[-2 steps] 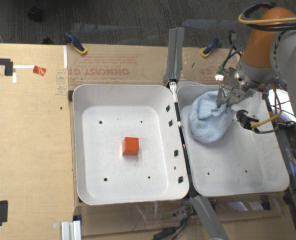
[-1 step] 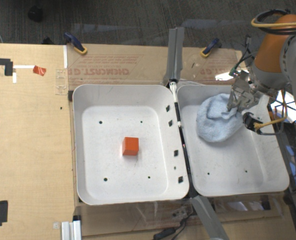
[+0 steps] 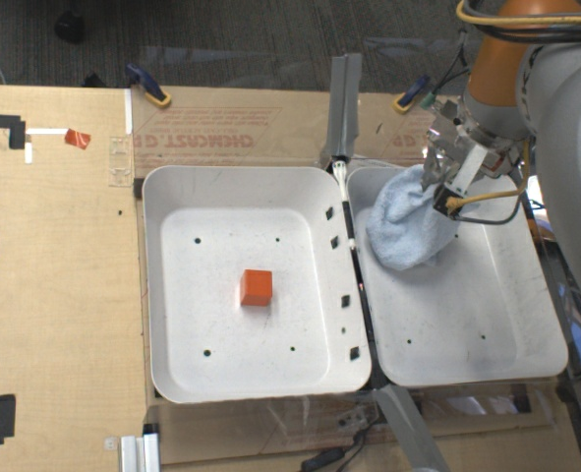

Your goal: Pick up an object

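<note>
The pale blue cloth lies bunched in the right bin, against the wall it shares with the left bin. Its long axis slants up and right to the end effector, which meets its upper tip. You cannot tell how far the end effector is open, or whether it grips. A red block sits well apart in the left bin.
</note>
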